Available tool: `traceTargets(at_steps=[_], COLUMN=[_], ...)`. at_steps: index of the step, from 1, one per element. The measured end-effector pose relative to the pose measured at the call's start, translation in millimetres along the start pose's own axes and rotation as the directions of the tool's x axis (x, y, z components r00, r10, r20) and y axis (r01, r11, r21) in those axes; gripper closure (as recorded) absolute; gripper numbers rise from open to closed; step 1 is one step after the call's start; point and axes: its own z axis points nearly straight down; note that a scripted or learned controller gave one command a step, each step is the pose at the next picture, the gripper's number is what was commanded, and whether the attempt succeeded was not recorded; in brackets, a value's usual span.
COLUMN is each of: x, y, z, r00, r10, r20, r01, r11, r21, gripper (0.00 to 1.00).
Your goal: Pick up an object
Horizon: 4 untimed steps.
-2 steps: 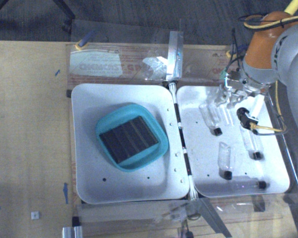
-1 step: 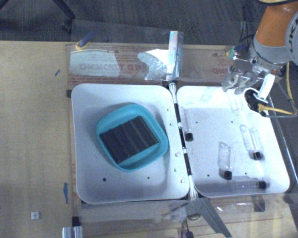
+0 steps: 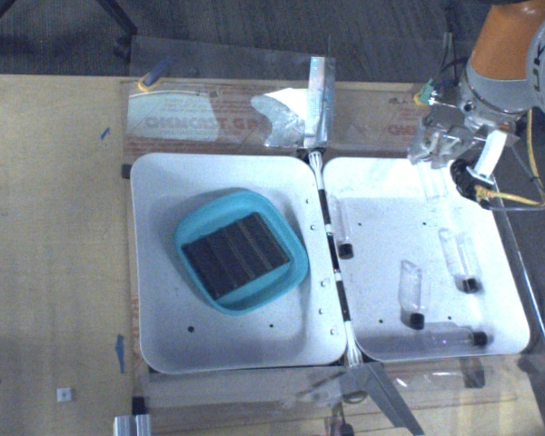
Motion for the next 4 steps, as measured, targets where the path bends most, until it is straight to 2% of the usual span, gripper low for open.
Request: traceTargets(at_steps=[1, 3, 4], x=[35, 35, 36], y=[-11, -9, -9], z=[18, -3, -2], r00=[0.998, 0.998, 0.998], r10=[0.065, 0.063, 0.063], r20=[-0.002, -0.001, 0.0], r01=[-0.065, -0.063, -0.063], r11=[0.998, 0.998, 0.998], r21=[0.007, 0.001, 0.002], gripper=[1.0, 1.0, 0.0])
